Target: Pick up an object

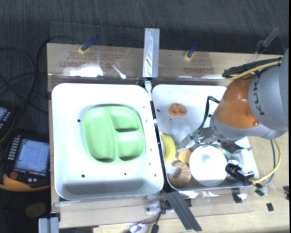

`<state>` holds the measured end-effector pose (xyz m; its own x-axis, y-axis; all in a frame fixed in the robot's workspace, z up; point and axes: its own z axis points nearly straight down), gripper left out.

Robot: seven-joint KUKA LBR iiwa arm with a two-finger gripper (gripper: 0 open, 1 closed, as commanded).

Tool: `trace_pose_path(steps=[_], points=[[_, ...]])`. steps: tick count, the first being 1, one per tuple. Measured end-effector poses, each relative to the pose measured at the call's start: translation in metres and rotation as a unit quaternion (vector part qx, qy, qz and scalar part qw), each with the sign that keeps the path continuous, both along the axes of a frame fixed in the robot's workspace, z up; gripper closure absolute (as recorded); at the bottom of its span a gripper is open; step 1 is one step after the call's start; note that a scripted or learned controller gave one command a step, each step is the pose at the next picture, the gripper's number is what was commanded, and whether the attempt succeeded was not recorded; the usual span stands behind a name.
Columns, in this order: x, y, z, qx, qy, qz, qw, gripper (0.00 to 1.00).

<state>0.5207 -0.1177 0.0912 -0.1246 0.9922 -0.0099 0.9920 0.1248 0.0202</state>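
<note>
The arm (252,106) reaches in from three o'clock and bends down over the right bin (184,93), its end effector (200,136) low among the clutter near the bin's middle; whether it is wide, narrow or holding anything, I cannot tell, since the wrist hides it. The nearest candidates crowd its nine and seven o'clock side: a yellow banana (169,147) lies against the bin's left wall, long axis running roughly twelve to six, and a tan round piece (180,173) sits at about seven o'clock. A white round object (209,165) lies just at six o'clock, and an orange pretzel-like item (177,110) rests apart toward eleven o'clock. The left bin (68,130) holds a green divided tray (114,132), well away at nine o'clock. The banana looks the closest reach: a short shift toward nine o'clock.
</note>
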Motion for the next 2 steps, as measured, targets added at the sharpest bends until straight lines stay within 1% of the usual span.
trace_pose_path(steps=[1, 2], points=[[-0.007, 0.011, 0.001, -0.0024, -0.005, 0.062, 0.9981, 0.0], [-0.004, 0.012, 0.011, -0.0013, -0.008, 0.062, 0.998, 1.0]])
